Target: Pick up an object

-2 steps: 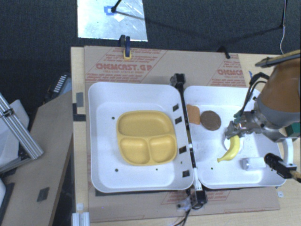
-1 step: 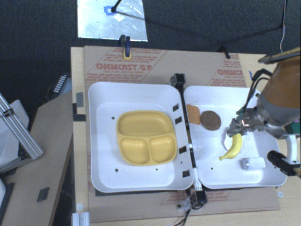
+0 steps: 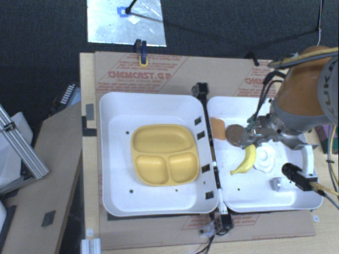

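The right bin [image 3: 249,202] holds a yellow banana [image 3: 245,161], a brown round disc [image 3: 234,134], an orange flat piece [image 3: 217,127], a white lumpy object [image 3: 265,160] and a small grey piece [image 3: 276,183]. My gripper [image 3: 254,133] hangs low over the right bin, between the brown disc and the top end of the banana. The wrist and arm hide what lies directly under it. Nothing shows between its tips.
The left bin [image 3: 114,142] holds a yellow three-compartment plate [image 3: 161,153]. A black hinge strip [image 3: 207,142] runs between the two bins. The bench [image 3: 159,73] under the bins is covered with cardboard, and a yellow clamp [image 3: 143,57] sits at its far edge.
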`<action>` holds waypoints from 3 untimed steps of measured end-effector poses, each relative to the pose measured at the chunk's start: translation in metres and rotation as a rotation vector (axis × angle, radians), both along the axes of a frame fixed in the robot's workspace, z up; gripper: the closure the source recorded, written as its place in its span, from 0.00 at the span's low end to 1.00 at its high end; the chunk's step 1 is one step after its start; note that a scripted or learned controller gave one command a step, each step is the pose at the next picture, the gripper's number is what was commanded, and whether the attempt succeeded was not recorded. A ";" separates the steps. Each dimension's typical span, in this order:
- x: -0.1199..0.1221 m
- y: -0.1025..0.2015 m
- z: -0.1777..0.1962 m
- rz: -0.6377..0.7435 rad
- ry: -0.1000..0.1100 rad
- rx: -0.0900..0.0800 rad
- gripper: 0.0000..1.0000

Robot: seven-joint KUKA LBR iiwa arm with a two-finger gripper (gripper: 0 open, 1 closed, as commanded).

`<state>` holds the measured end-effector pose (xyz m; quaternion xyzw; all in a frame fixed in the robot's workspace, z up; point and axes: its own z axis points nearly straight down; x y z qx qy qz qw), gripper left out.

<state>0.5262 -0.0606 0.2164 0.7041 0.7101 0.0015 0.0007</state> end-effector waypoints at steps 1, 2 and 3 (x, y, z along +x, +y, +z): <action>0.027 0.039 0.000 0.001 0.000 0.001 1.00; 0.052 0.087 0.012 0.001 -0.001 0.001 1.00; 0.077 0.138 0.002 0.001 0.001 0.001 1.00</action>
